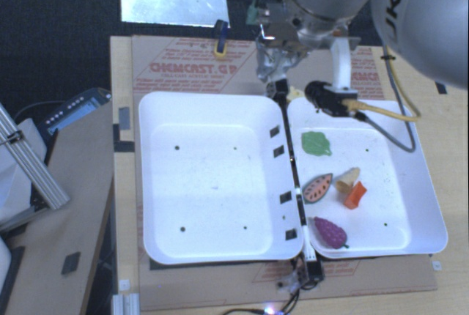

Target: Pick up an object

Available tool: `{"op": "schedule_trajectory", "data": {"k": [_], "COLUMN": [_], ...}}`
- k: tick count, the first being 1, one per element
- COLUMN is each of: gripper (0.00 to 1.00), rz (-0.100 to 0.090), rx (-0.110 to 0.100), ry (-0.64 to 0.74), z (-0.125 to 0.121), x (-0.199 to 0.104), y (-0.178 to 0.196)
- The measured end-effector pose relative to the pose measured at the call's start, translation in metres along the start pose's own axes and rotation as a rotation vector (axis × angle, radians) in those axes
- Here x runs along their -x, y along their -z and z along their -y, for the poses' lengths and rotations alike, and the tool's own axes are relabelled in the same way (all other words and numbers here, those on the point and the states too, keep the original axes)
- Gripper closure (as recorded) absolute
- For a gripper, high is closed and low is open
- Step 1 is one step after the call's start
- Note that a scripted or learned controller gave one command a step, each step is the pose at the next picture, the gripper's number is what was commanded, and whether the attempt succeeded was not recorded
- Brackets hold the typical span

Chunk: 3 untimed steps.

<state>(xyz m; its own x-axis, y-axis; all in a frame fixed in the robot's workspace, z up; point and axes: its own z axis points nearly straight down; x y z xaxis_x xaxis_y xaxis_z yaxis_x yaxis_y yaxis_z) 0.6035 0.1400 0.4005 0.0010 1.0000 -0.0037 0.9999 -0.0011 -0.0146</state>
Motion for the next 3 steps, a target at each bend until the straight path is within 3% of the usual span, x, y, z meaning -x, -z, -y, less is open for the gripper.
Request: {"op": "schedule_trajectory", "data": {"k": [1, 2, 3], "gripper": [1.00, 1.00, 1.00], "rz": [-0.005, -0.007, -0.001], "rx": [0.022, 0.028, -0.001], "ry": [0.007, 0.007, 0.007], "z": [-0.067, -0.062, -0.020], "x": [-0.034, -0.039, -0.054], "y": [0.028, 0.143, -0.007]}}
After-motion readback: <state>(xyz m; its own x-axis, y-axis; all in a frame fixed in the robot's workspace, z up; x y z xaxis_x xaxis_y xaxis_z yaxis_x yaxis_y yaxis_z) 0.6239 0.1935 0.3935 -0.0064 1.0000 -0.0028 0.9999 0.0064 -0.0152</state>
